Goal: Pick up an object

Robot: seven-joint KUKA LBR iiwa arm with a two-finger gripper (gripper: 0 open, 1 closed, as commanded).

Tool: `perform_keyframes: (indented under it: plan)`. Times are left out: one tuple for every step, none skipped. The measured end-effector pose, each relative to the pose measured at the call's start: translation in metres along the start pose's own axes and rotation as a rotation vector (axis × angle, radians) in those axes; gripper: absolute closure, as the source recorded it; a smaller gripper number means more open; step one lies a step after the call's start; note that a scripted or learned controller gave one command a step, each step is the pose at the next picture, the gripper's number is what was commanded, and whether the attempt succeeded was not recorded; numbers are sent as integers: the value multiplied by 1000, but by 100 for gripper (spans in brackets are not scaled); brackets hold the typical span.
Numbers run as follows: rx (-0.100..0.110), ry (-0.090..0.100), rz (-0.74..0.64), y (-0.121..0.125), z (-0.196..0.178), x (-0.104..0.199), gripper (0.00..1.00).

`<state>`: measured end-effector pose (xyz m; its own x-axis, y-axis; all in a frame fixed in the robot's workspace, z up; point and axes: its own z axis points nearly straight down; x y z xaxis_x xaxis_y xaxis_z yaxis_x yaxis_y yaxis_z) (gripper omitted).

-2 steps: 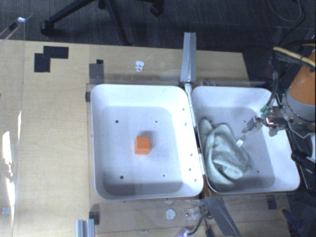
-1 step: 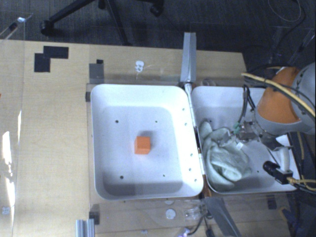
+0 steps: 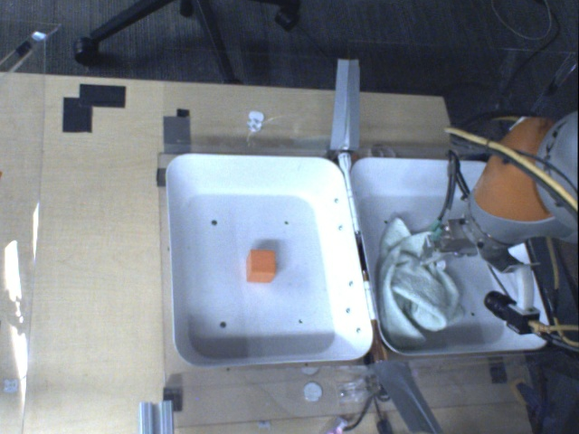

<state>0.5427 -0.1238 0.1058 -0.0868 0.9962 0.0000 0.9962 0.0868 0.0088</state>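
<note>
Currently I am hovering the gripper low in the right bin, right at the crumpled white cloth, probably lining up a grab; I cannot tell its state. An orange cube is sitting alone mid-left bin.

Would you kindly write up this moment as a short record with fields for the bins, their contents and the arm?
left bin: holds one orange cube, near its middle, lying apart from the walls
right bin: holds a crumpled white cloth
arm: reaches in from the right, over the right bin
gripper: low at the cloth's upper edge; grip not discernible
bench: light wood, bearing both bins
</note>
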Motion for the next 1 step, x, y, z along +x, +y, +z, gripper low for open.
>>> perform_keyframes:
  plan:
    - [5, -1, 59, 29, -116, 57, 100]
